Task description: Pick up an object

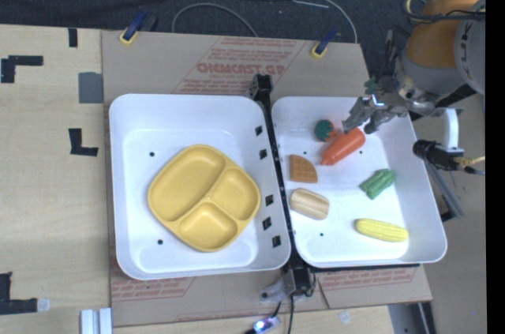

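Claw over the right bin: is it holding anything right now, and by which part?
Cannot be told. The claw sits at the upper end of the orange carrot, but a grip on it isn't clear from this view.

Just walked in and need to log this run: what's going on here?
The grey arm has its claw down in the right bin, right at the upper end of a toy carrot. A firm hold isn't clear. A corn cob, green vegetable and bread pieces lie nearby. A yellow divided plate sits in the left bin.
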Tool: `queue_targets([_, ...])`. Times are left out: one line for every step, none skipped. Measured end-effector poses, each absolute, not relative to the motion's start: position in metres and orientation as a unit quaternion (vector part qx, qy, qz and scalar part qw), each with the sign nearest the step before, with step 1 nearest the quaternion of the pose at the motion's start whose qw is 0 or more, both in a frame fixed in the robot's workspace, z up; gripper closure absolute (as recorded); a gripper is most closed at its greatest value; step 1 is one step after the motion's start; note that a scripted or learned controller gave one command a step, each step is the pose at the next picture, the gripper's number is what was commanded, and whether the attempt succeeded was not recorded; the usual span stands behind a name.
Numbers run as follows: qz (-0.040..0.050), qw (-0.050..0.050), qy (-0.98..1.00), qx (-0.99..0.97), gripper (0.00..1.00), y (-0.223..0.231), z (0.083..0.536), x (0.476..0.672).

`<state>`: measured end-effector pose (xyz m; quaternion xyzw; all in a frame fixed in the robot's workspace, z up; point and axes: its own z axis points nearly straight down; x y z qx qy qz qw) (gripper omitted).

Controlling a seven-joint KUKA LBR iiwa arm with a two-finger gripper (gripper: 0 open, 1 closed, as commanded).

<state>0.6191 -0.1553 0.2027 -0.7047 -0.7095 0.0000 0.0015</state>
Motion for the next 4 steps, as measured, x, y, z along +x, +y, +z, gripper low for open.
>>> queue_targets([0.0002,0.002,-0.710,-0.705,1.00,-0.098,0.198,0.626])
queue_targets([0.0000,0.002,-0.710,-0.704,1.00,-0.033,0.202,0.627])
queue_targets([-0.0002,0.001,-0.710,-0.704,1.00,0.025,0.215,0.626])
queue_targets([0.0003,0.002,-0.710,-0.704,1.00,0.087,0.224,0.619])
